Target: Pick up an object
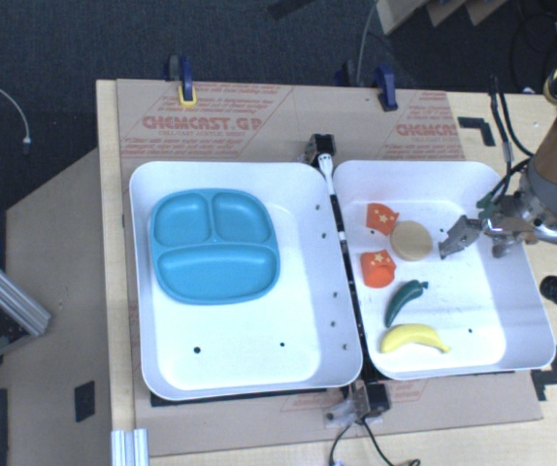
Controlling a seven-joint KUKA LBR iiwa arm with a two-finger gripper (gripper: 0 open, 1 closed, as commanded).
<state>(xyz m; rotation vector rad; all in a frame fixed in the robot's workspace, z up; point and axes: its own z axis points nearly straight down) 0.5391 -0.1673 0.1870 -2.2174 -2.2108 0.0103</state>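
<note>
While my arm reaches over the right bin (511, 352), everything lies placed around the tan disc (412, 240) in it. Nearest the camera, a banana (413, 339) lies below the disc by the bin's front wall. A green pepper (405, 300) lies just above the banana. An orange piece (377, 268) sits just left of and below the disc. My pincer (475, 237) hangs just right of the disc with its fingers spread and nothing between them. A second orange piece (381, 217) lies left of and above the disc. Well left, a blue tray (215, 246) rests in the left bin (249, 357).
</note>
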